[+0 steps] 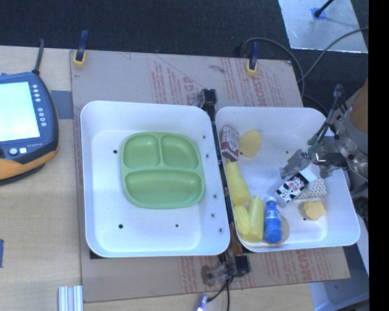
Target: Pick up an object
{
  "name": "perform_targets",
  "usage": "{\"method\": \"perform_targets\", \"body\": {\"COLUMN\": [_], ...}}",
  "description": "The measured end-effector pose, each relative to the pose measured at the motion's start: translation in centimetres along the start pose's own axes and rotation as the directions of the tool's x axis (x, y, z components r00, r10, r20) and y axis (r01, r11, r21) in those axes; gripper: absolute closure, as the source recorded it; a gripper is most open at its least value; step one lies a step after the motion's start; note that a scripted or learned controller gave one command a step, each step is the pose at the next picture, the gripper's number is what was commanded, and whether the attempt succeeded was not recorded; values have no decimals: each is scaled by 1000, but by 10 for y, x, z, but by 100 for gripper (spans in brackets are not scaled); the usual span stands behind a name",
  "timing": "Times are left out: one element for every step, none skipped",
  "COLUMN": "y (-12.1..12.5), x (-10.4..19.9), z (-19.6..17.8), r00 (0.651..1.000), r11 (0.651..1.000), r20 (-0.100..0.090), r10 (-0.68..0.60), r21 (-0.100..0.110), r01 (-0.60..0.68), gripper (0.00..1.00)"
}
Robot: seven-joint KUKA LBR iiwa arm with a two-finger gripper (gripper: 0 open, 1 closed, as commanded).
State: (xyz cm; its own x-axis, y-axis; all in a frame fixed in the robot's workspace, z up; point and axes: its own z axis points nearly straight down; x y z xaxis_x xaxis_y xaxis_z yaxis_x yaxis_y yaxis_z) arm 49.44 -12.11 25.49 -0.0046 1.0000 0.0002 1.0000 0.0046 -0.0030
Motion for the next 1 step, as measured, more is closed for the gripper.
{"method": "perform_targets", "body": {"y": [-3], "x": [-9], "z": [107], "r00": [1000], "r11": [1000], "r20": [0], "r10": [-1], "r21": [3], "r01": [1], "gripper": [0]}}
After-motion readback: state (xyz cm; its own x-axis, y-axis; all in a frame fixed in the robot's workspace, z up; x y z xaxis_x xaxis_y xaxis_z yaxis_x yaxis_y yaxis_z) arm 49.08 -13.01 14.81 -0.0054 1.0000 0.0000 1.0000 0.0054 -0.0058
